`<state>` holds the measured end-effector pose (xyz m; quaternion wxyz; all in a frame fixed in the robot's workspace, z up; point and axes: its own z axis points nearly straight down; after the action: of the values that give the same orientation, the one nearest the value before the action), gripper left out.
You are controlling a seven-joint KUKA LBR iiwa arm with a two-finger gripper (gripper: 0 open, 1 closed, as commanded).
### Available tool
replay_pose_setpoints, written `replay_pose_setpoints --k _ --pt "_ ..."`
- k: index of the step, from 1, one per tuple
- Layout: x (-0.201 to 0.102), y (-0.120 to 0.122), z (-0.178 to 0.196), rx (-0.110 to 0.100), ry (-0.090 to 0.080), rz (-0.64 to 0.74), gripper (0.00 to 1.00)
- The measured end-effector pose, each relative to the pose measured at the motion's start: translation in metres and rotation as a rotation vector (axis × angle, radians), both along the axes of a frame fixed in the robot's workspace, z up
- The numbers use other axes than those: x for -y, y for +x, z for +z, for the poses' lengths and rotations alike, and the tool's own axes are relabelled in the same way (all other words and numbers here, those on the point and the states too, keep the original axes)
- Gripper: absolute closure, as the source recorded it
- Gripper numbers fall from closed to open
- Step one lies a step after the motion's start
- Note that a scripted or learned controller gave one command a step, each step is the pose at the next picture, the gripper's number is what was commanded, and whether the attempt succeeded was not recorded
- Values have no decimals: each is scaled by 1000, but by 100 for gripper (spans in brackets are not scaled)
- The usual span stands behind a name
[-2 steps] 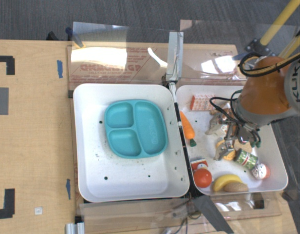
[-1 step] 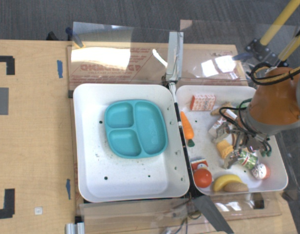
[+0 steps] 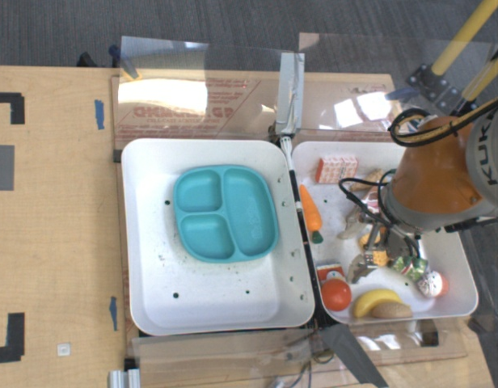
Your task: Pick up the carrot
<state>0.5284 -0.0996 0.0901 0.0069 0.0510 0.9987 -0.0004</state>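
two white bins are seen side by side on the bench: a left bin (image 3: 144, 297) and a right bin (image 3: 459, 285). in the left bin one teal plate (image 3: 226, 213) is laid flat; three compartments can be counted in it, two small ones on its left and one long one on its right.

one carrot (image 3: 310, 212) is found in the right bin, lying lengthwise just beside that bin's left wall, its green end toward the near side. it is well apart from the gripper and is touched by nothing.

in the same bin one red-and-white box (image 3: 336, 168) is placed near the far wall, one tomato (image 3: 336, 295) near the front left corner, and one banana (image 3: 379, 304) just beside the tomato, along the front wall. one small round white thing with red spots (image 3: 430, 283) is seen near the right wall; what it is cannot be told.

one arm (image 3: 433, 172) is reached in over the right bin, with the gripper (image 3: 377, 249) held low over the middle of the bin, above the banana's side. whether the claw is open or closed cannot be told, as it is muddled with cables and small parts.
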Motion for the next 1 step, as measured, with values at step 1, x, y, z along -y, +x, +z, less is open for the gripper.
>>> replay_pose_setpoints --k 1 --pt "0 4 13 12 -2 1 100"
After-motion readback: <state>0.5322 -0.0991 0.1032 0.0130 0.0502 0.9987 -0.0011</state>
